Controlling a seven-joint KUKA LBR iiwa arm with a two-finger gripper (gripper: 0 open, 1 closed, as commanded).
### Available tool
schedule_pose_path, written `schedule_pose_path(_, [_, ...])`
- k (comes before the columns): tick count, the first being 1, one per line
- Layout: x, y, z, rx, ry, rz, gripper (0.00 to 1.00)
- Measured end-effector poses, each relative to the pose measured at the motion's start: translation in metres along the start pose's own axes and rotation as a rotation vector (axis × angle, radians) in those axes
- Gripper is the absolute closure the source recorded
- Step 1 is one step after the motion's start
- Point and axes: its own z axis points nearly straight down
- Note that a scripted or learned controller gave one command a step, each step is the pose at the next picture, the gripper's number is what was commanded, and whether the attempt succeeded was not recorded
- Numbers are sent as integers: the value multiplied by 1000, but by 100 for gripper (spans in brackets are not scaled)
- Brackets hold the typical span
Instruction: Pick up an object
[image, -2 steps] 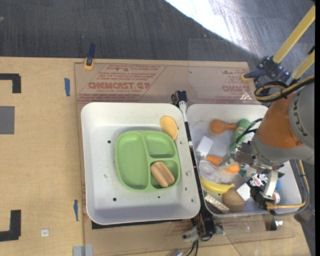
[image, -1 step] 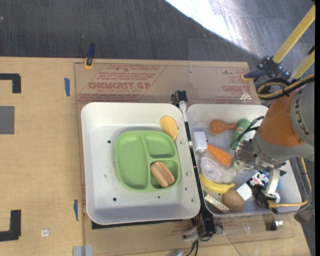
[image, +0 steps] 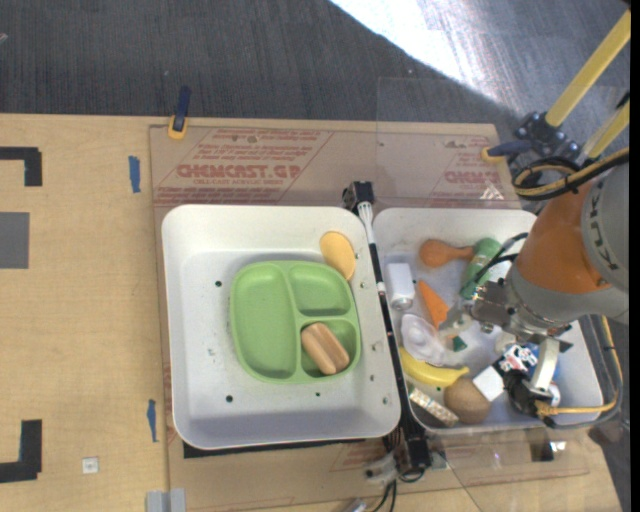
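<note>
The cardboard (image: 240, 165) reads CHEMCAST GP in red. Well left of the pincer (image: 478, 318), a hot dog (image: 325, 347) lies in the green tray (image: 262, 325). Just left and below it sits a banana (image: 432, 373). I cannot tell the pincer's state.

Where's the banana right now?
The banana lies in the right bin, near its front-left corner, just left of the brown potato.
</note>
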Motion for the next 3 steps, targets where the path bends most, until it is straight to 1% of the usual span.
schedule_pose_path(1, [16, 15, 18, -9, 4, 265, 0])
schedule_pose_path(2, [17, 17, 7, -14, 4, 259, 100])
schedule_pose_path(3, [37, 55, -151, -9, 4, 217, 100])
